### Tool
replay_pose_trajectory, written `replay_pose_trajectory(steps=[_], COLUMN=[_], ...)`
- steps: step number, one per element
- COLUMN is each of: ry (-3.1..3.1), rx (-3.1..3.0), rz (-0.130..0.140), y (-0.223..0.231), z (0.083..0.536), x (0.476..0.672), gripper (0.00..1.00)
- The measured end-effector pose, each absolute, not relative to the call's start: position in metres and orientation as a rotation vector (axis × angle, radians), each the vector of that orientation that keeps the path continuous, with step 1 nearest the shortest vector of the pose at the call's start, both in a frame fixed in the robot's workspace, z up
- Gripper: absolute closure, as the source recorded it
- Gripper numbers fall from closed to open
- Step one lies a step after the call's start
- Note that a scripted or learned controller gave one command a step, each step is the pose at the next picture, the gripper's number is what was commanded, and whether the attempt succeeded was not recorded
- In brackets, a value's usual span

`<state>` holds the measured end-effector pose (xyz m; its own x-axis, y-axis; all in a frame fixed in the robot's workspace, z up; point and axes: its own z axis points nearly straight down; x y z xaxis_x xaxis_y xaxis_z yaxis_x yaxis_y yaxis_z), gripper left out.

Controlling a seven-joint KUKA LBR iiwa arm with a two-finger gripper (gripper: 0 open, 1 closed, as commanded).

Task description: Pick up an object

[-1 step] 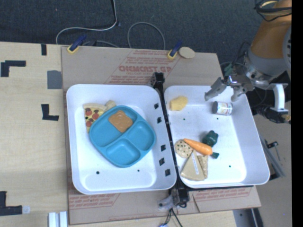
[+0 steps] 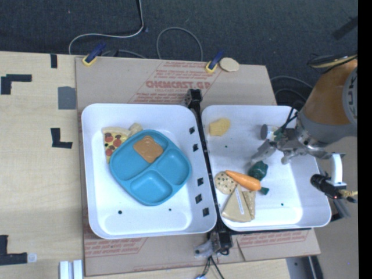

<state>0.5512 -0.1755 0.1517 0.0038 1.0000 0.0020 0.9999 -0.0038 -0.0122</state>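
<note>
1. While my arm (image 2: pixel 331 106) reaches in from the right, my gripper (image 2: pixel 273 150) hangs over the right bin (image 2: pixel 290 214), fingers spread, pinching nothing.
2. Just below it lies a dark green piece (image 2: pixel 257 170), beside a carrot (image 2: pixel 243 180).
3. A cookie (image 2: pixel 224 182) and a tan wedge (image 2: pixel 239 205) sit near the carrot; a yellow piece (image 2: pixel 219 127) lies toward the bin's far side.
4. The left bin (image 2: pixel 145 222) holds a blue tray (image 2: pixel 151 167) carrying a brown piece (image 2: pixel 149 149), with a pizza slice (image 2: pixel 113 139) at its edge.

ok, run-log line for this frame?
gripper over right bin, fingers unclear | nothing seen held | carrot, cracker in right bin | blue tray in left bin
</note>
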Motion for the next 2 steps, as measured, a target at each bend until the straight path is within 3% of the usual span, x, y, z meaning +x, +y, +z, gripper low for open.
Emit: replay_pose_trajectory(steps=[1,2], ry=[-2.228,-2.227], rx=[-2.226,-2.228], rz=[-0.001,-0.003], y=[-0.148,-0.15], z=[0.083,0.098], x=[0.536,0.538], gripper=[0.0,1.0])
